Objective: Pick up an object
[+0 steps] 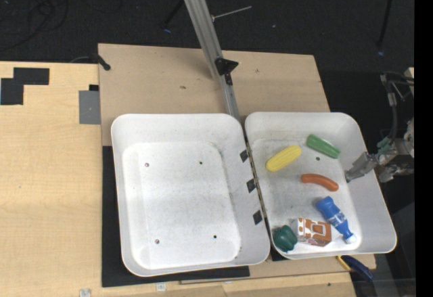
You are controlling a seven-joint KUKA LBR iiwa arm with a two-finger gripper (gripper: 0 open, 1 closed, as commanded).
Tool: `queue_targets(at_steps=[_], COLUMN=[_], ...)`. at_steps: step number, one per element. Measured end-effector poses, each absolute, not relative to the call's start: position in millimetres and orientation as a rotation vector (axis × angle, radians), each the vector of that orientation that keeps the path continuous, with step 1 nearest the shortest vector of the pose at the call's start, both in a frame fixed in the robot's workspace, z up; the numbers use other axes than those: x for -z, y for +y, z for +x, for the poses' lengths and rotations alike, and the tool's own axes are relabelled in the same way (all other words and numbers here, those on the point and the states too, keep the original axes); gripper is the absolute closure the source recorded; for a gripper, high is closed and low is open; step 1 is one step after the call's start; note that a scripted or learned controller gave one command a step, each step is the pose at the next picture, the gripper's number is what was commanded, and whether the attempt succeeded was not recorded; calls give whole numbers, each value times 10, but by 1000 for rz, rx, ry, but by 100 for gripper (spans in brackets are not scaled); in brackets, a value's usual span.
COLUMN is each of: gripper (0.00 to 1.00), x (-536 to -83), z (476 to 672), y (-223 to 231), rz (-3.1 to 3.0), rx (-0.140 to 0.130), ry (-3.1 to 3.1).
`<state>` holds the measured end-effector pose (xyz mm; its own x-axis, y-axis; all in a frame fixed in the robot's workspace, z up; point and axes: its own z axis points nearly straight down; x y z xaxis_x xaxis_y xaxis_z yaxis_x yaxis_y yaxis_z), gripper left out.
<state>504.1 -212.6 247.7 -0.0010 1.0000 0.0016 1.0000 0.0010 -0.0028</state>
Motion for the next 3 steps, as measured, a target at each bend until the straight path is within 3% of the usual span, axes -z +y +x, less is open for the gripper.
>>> queue_targets(at_steps=[1,3], gripper=[0,0], x=[-2477,-1258], z=[5039,5030], y=[-2130,-2125], rz=[-2221,-2217], rx=[-1,-5], ry=[-2219,-2215])
